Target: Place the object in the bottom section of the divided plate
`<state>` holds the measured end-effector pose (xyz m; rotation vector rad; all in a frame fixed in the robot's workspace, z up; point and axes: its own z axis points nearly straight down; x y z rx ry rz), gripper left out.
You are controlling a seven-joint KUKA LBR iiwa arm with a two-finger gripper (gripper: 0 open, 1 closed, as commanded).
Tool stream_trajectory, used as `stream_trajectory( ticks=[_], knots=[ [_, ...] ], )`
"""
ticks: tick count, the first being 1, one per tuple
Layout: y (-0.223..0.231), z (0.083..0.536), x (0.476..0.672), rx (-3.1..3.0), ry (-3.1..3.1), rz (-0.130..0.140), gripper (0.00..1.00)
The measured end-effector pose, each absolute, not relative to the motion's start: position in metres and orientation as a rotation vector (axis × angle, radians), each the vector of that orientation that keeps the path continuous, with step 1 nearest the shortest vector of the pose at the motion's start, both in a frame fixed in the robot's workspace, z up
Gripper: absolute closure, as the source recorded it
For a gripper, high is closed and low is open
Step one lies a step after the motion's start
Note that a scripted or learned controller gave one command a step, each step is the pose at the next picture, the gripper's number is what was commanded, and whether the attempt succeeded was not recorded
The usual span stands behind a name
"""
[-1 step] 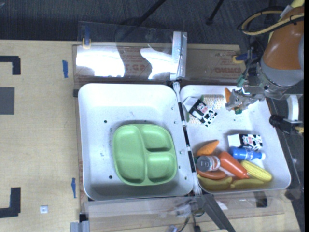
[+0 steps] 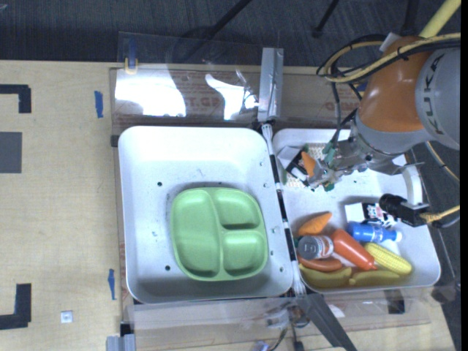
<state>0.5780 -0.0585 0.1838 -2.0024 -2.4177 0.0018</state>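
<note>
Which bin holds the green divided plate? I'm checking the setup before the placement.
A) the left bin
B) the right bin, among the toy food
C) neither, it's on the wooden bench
A: the green plate lies flat in the left bin, beside the right bin.

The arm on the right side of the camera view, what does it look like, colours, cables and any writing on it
The arm is grey with a broad orange band above the wrist and dark KUKA lettering on the grey shell. Yellow and black cables loop alongside it. At its end sits a small metallic gripper with teal and orange bits.
</note>
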Motion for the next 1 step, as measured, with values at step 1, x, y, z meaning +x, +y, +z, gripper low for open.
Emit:
stream_trajectory(
  ticks=[1],
  knots=[
    [0.0041,0.1835,0.5164,-1.978,-2.437,0.002,1.00]
  ],
)
